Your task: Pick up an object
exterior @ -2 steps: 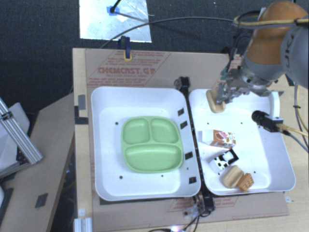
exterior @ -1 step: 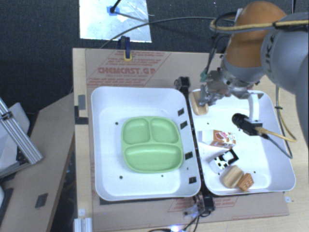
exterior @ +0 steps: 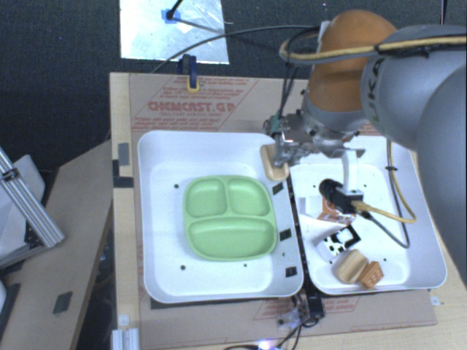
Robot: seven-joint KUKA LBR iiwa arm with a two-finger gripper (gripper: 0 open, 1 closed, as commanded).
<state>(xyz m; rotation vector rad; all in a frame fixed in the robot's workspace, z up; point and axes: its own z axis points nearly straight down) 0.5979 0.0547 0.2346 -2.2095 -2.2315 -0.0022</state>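
well, the grey arm (exterior: 416,86) reaches in from the right and bends down over the far end of the wall between the two white bins. its end effector (exterior: 282,150) sits low there, right on top of a small tan block (exterior: 275,169). the block is at the far end of that middle wall, on the side of the left bin (exterior: 157,195), and it looks like it touches the end effector. i cannot tell if the end effector is open or closed, and i cannot tell if it grips the block or just rests on it.

a green plate (exterior: 230,217) with three parts lies flat in the middle of the left bin. it is near the block but apart from it.

the right bin (exterior: 412,224) has more things in it, all at the near side. a light brown wooden chunk (exterior: 349,266) lies beside a small orange piece (exterior: 373,273), and the two touch. just behind them is a black and white checked card (exterior: 338,240). a white scrap (exterior: 315,228) lies by the middle wall.

the bins sit on a brown cardboard sheet (exterior: 197,108) with red letters. a blue clip (exterior: 190,70) stands at its far edge, and a shiny silver sheet (exterior: 171,17) lies behind that.
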